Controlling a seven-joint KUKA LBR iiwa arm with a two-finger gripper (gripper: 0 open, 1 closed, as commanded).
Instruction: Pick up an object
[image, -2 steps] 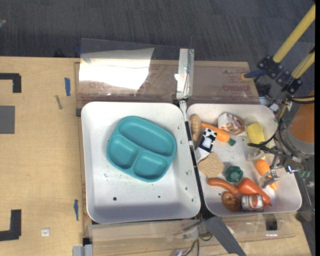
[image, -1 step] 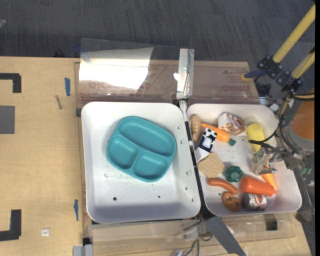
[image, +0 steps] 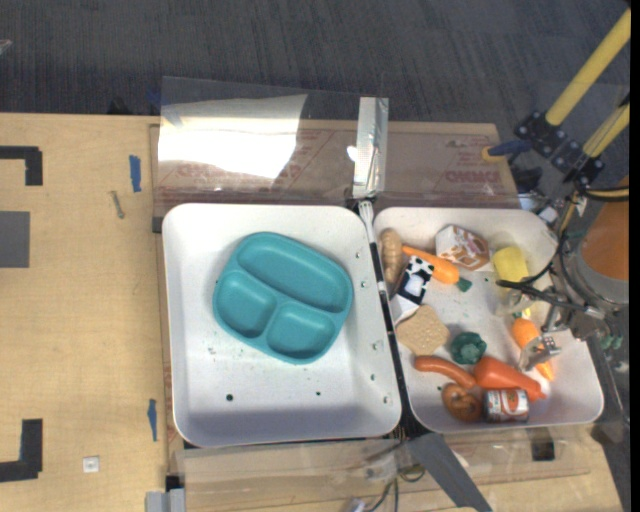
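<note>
The pincer (image: 543, 345), its spread unreadable, hangs just right of the long red pepper (image: 508, 377) lying crosswise below-left.

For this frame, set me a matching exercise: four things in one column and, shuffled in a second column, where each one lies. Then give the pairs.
Things:
1. teal plate
2. can
3. lemon
4. broccoli

Places:
A. right bin, near front edge
B. right bin, middle
C. left bin
D. right bin, toward the back right

Pairs: 1-C, 2-A, 3-D, 4-B
</note>
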